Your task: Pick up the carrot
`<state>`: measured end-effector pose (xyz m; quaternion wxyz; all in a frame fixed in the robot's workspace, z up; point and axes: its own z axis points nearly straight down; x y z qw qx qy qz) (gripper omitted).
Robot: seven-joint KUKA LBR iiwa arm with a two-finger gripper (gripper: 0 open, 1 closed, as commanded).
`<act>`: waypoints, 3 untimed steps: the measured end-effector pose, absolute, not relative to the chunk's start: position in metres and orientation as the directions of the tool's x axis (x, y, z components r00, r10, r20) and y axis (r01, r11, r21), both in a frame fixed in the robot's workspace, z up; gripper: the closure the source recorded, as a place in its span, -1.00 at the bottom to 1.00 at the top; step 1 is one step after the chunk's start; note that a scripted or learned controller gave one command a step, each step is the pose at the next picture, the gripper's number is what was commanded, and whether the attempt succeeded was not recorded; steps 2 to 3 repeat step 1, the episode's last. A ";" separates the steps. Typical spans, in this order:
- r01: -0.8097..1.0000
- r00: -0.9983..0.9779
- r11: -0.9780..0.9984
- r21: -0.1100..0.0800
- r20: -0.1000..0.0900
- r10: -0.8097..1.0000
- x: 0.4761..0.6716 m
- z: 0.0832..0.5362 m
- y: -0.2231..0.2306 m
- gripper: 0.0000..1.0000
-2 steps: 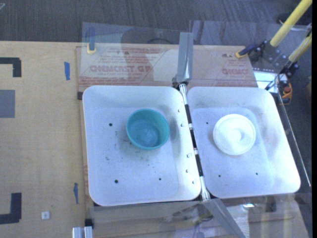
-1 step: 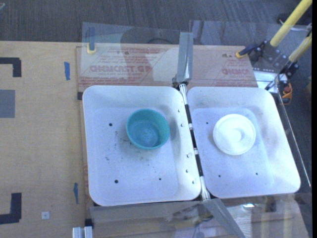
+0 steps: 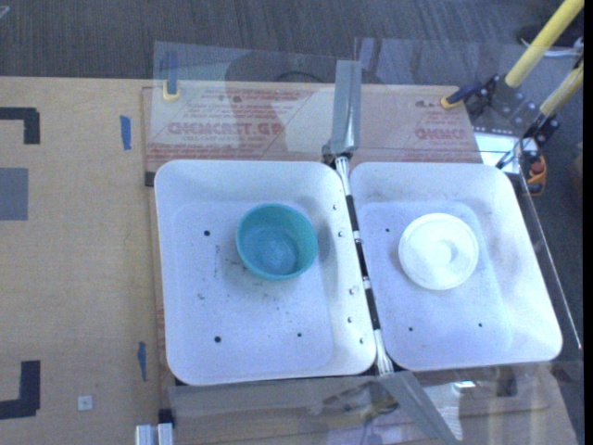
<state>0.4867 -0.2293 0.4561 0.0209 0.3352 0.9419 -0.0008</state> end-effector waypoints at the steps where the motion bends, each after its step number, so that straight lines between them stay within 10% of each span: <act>1: 0.389 -0.921 0.921 0.001 -0.005 0.389 0.481 0.397 -0.223 1.00; 3: 0.389 -0.921 0.921 0.001 -0.005 0.389 0.481 0.397 -0.223 1.00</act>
